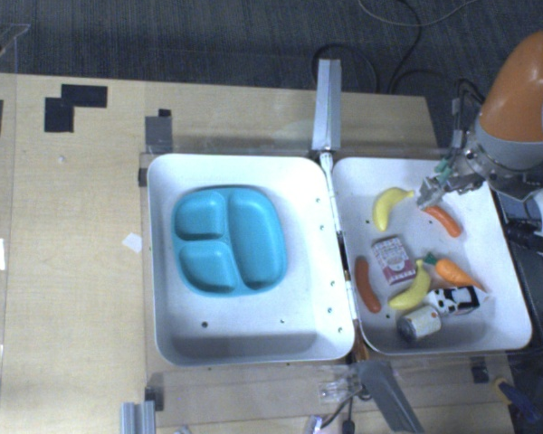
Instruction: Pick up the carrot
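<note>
The carrot (459,273) is orange with a small green top. It lies flat in the right white bin (516,333), toward its right side, beside a black-and-white carton (458,301). My gripper (437,190) hangs over the bin's upper part, above and slightly left of the carrot. Its tip is close to the upper end of a short orange-red sausage-shaped piece (443,221). Nothing is visibly held by the gripper.
The right bin also holds a yellow banana (390,207), a pink carton (394,260), a second banana (414,290), a dark red sausage (366,285) and a grey can (421,324). A blue divided plate (228,240) sits in the left bin (163,333).
</note>
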Motion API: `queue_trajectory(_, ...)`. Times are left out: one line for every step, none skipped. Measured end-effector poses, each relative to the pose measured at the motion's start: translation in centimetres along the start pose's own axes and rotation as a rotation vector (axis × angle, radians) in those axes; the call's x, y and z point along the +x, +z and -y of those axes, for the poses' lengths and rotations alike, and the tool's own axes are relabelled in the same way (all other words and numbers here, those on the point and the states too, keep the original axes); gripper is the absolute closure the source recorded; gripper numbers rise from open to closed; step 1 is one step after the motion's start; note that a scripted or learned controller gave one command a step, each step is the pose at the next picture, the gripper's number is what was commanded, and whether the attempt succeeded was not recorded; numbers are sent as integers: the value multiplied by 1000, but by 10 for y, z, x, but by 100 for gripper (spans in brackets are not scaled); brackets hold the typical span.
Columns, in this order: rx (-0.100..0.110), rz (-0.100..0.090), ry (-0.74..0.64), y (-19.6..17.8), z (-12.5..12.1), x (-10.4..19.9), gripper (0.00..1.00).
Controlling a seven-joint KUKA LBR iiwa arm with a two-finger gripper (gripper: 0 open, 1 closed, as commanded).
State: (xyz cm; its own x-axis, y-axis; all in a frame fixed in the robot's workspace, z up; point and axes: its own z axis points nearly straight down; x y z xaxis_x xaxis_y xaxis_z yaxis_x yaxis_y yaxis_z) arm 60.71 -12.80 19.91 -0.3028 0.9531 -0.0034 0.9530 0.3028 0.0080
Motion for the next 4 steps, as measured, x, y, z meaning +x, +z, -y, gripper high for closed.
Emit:
queue_trajectory(0,0,0,0,0,0,0)
queue_trajectory(2,-1,-83,89,62,-16,0)
queue_trajectory(-22,15,-170,102,116,-11,0)
queue_trajectory(-28,20,-171,90,113,-12,100)
